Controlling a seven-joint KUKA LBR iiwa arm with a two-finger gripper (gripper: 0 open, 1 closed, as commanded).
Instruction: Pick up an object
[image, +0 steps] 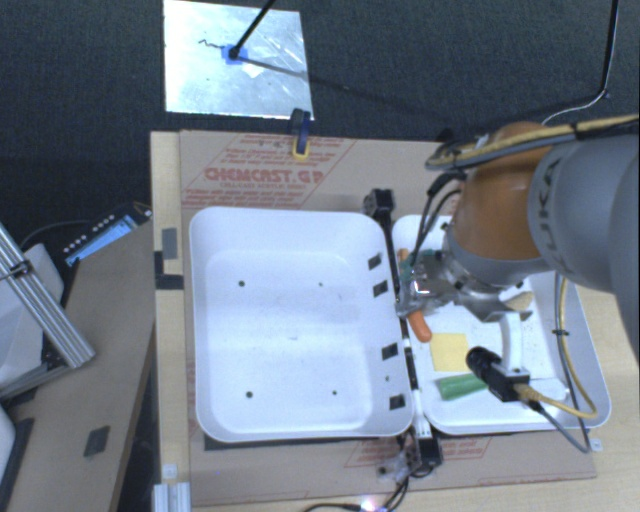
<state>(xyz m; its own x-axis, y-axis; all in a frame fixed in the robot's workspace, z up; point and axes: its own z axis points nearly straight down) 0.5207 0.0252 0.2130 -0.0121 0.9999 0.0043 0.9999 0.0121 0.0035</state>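
Observation:
My gripper (416, 292) is low over the left side of the right bin (590, 385), close to the divider, and the grey and orange wrist hides most of it. An orange carrot-like piece (419, 326) lies just below the gripper, touching or nearly touching it. A yellow flat square (449, 351) lies to the right of the orange piece. A green block (456, 387) rests near the bin's front. A small green and orange bit (405, 262) shows just above the gripper by the bin's left wall.
The left bin (290, 320) sits beside the right one, with black clips (380, 290) along the shared wall. Both bins rest on a cardboard sheet (265, 170). A blue and yellow clamp (299, 135) stands at the back.

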